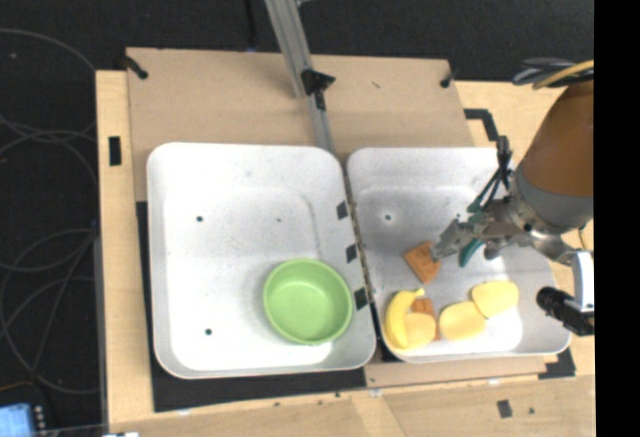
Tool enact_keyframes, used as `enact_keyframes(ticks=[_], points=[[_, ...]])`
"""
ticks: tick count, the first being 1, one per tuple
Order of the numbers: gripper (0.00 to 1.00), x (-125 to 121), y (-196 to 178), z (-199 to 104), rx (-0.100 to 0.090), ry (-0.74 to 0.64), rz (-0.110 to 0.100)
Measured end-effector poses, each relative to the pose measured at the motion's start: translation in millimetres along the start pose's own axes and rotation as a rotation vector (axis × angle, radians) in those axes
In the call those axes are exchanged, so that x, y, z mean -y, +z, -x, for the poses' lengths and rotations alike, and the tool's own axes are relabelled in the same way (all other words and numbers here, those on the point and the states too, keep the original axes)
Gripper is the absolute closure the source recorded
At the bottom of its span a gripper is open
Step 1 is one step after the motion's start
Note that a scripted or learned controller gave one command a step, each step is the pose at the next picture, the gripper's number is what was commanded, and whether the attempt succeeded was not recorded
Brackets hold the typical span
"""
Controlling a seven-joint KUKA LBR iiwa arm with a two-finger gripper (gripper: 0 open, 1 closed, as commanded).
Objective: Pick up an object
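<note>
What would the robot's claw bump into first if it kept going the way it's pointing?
Probably the small orange block: the gripper points down and left at it, in the right bin. Height above it is unclear from this angle.

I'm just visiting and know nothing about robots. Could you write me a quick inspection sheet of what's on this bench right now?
Surface: wooden bench bearing two shallow white bins side by side, the left bin and the right bin.
Job's things: green bowl in the left bin; orange block and a cluster of yellow pieces in the right bin.
Clutter: nothing seen.
Claw: claw over the right bin, beside the orange block; whether it grips anything cannot be told.
Cables: thin cables on the dark floor at left.
Surroundings: metal pole rising from behind the bins; black floor around the bench.
</note>
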State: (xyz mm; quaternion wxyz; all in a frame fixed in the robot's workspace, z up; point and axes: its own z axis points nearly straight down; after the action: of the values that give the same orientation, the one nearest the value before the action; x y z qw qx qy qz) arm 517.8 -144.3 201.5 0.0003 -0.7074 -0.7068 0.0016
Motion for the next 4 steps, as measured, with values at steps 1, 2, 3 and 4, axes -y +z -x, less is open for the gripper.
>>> enact_keyframes(ticks=[1, 2, 3, 4], points=[[0.00, -8.9, 55.1, -1.8, 0.000, 0.001, -0.001], [0.00, -9.2, 102.2, -0.1, 0.001, 0.000, 0.003], [1.00, -10.5, 89.8, -0.3, -0.002, 0.004, 0.007], [1.00, -12.4, 35.6, 11.7, 0.000, 0.004, 0.010]])
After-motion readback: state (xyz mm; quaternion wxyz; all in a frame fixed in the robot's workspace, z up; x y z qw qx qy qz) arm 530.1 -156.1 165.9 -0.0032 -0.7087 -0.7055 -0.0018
